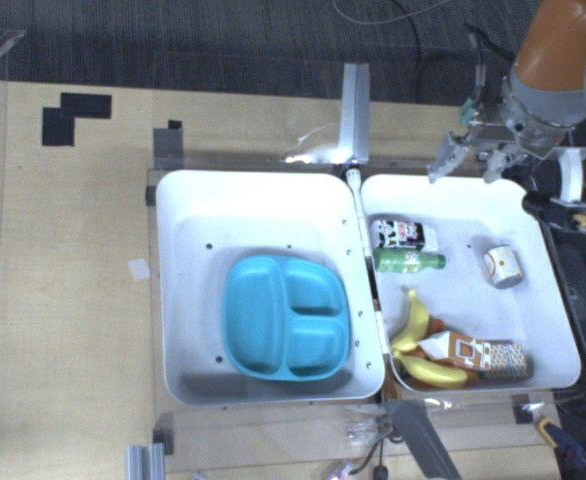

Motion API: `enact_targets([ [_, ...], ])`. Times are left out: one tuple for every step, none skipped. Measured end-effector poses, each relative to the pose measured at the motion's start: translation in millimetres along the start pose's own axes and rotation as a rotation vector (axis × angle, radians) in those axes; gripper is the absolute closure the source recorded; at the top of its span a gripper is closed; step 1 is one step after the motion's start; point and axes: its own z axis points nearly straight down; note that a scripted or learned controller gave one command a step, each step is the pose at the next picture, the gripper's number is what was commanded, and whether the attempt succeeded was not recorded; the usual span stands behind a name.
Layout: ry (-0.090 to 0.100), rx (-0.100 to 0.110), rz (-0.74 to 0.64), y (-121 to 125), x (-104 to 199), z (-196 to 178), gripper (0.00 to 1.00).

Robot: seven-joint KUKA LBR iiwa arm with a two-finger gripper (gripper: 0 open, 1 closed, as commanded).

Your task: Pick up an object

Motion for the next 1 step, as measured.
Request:
enact_targets([
  [0.000, 0.001, -0.068, -106.9, -7.5, 84.9, 0.00],
])
